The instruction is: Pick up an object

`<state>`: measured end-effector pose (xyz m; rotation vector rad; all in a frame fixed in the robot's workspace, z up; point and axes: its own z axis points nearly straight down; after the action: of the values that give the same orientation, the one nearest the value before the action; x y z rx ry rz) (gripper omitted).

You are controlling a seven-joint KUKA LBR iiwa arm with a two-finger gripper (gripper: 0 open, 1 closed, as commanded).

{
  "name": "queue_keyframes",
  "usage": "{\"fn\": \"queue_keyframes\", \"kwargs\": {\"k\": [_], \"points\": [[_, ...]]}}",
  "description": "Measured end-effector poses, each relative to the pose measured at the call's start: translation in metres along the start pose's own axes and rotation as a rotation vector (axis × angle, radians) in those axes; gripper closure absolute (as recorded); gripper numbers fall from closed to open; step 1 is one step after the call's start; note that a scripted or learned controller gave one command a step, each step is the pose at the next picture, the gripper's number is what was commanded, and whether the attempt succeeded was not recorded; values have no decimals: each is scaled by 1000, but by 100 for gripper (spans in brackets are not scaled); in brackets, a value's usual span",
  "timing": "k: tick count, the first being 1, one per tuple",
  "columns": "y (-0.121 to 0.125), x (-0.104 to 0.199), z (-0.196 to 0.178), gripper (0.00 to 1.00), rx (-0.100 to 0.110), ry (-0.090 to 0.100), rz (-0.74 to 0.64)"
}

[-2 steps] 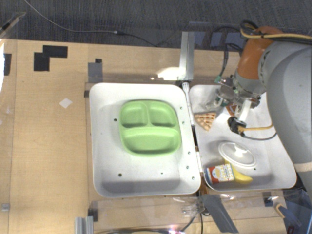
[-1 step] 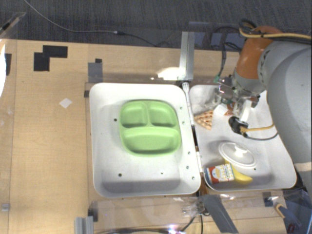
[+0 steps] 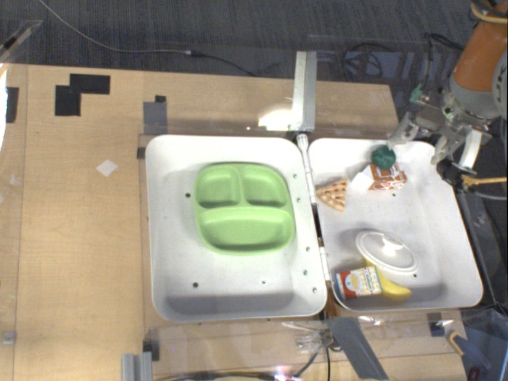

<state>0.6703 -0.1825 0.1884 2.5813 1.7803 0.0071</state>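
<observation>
A: Claw (image 3: pixel 435 143) sits at the far right corner of the right bin (image 3: pixel 452 213), under the orange-banded arm (image 3: pixel 480 62). Open or clenched? Can't tell, too blurred and the wrist hides it. Nothing visibly in it.

B: Targets?

A: All in the right bin. Green-topped toy (image 3: pixel 385 159) on a small red-patterned pack (image 3: pixel 388 179), near the claw. Pizza-slice toy (image 3: pixel 333 194) against the left wall. White lidded dish (image 3: pixel 386 253) nearer the front, banana (image 3: pixel 394 290) touching a small red carton (image 3: pixel 359 282) at the front edge. Left bin (image 3: pixel 171 213) holds a green divided tray (image 3: pixel 242 206).

B: Risks?

A: My guess: claw is over the rim, so a straight drop clips the bin wall. Green toy sits atop the pack, so a grab may pinch one and knock the other. Banana and carton touch, a double grab or a slip seems likely. Dish lid looks smooth and wide, poor grip.

B: Surface, room?

A: Light wooden bench (image 3: pixel 71 213) with black tape marks (image 3: pixel 79 92), metal bracket (image 3: pixel 305 94) between the bins, dark carpet (image 3: pixel 198 6) behind, cables (image 3: pixel 119 46) trailing.
</observation>
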Motion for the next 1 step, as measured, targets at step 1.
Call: {"fn": "queue_keyframes", "kwargs": {"k": [1], "points": [[-7,36,70,0,-24,2,-90]]}}
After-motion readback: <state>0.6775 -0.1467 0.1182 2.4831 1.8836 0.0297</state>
